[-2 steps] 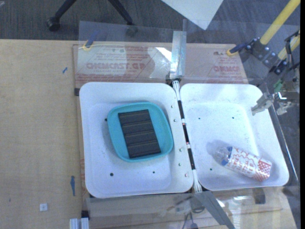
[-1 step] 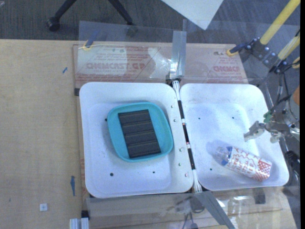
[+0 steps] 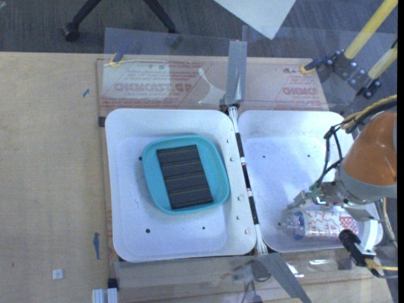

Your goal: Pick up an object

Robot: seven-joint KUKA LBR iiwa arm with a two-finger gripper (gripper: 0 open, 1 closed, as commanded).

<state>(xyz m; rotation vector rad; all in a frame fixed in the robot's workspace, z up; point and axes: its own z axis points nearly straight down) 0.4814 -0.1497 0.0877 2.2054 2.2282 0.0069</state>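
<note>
A clear plastic bottle (image 3: 317, 223) with a red and white label lies on its side in the right bin (image 3: 284, 150), near that bin's front edge, cap end pointing left. My gripper (image 3: 308, 199) hangs just above and behind the bottle, at the end of the grey arm with the orange band (image 3: 377, 153) that comes in from the right. I cannot tell whether it touches the bottle. In the left bin (image 3: 123, 188) lies a teal dish (image 3: 151, 169) holding a dark grey ridged insert (image 3: 184, 176).
A hinged divider strip (image 3: 243, 169) separates the two bins. Cables (image 3: 329, 150) loop beside the arm over the right bin's far right side. Cardboard (image 3: 164, 84) lies behind the bins, and yellow rods (image 3: 372, 24) stand at the upper right.
</note>
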